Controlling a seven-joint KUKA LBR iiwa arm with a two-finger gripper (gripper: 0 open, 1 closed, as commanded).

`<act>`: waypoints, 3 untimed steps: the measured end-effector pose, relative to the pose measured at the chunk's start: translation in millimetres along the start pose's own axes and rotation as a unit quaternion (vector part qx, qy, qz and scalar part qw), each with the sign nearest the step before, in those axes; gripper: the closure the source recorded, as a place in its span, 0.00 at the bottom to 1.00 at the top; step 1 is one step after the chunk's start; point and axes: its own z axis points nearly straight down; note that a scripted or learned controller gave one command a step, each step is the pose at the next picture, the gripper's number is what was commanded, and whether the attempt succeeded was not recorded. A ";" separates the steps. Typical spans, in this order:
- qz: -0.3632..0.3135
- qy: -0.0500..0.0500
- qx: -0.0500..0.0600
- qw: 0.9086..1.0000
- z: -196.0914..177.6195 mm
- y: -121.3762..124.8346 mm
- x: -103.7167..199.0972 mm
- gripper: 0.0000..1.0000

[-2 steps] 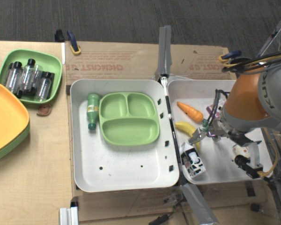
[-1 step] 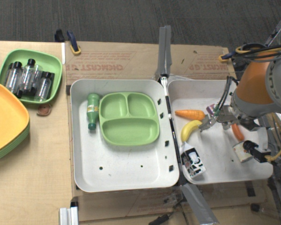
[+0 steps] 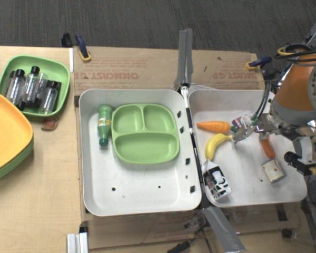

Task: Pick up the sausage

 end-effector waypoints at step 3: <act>0.018 0.000 0.001 1.000 0.7 -80.4 51.4 0.00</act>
